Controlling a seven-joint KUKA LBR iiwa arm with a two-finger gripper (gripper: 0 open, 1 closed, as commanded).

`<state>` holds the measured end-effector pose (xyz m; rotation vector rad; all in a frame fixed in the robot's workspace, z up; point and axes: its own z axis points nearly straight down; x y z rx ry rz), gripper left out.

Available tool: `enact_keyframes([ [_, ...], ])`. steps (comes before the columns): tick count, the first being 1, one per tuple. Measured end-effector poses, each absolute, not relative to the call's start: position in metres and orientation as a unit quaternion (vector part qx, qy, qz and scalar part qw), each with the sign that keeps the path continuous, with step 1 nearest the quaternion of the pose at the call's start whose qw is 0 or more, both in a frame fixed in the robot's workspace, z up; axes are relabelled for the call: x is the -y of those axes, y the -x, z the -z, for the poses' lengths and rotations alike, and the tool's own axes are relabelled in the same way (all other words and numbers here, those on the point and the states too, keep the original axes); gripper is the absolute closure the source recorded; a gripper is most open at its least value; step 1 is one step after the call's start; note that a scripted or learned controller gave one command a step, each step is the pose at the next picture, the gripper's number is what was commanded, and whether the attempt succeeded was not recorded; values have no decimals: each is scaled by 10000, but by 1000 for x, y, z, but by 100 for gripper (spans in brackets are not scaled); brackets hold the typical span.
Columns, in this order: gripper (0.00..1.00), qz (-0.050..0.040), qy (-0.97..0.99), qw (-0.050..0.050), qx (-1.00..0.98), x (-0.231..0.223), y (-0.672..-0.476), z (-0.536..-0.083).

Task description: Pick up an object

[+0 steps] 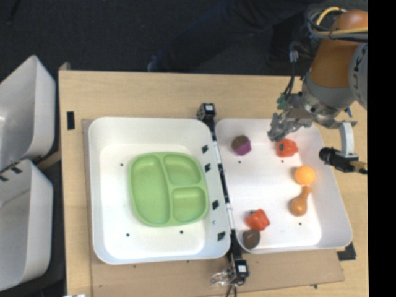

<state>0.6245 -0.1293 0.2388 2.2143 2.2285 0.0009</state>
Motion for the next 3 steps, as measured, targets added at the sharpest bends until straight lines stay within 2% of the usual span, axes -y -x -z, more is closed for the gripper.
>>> enact_keyframes([
  [2,100,4,-7059,-2,-7083,26,-635,-223],
  [3,100,-13,-7050,7,-7093,-34,-646,-232],
])
